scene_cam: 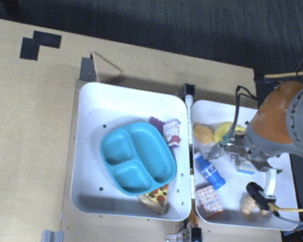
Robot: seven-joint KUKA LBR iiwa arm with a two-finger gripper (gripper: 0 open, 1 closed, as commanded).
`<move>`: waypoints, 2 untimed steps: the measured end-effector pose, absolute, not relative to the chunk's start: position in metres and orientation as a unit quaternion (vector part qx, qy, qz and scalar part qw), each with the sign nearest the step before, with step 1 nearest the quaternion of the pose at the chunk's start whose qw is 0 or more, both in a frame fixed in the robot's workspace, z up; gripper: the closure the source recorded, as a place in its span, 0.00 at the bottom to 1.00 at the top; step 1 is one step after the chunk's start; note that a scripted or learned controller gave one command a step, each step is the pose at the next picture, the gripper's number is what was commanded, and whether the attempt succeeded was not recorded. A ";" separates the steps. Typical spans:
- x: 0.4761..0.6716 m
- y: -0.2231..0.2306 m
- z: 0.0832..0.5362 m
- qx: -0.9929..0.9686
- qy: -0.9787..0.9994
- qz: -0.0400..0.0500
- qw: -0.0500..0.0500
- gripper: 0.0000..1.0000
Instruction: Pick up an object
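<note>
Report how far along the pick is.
Done: the arm is positioned over the right bin, gripper low among the items. In hand: nothing visibly held; the blue bottle lies on the bin floor beside it, with the orange bun-like item nearby. Left: grasping and lifting an object.

1. The tan surface (19, 144) carried two shallow white bins side by side — the left bin (94, 109) and the right bin (287, 187).
2. Black tape patches (39, 45) marked its far-left corner.
</note>
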State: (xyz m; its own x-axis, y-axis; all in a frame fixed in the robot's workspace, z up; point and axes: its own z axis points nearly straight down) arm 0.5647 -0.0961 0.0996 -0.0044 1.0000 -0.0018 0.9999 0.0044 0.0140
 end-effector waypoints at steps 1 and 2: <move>0.628 -0.089 0.087 0.705 0.709 0.002 0.003 0.00; 0.630 -0.089 0.100 0.703 0.711 0.004 0.005 1.00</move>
State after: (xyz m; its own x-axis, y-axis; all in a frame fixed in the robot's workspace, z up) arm 0.6303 -0.0888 0.0997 -0.0122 0.9999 -0.0016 0.9998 0.0123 0.0133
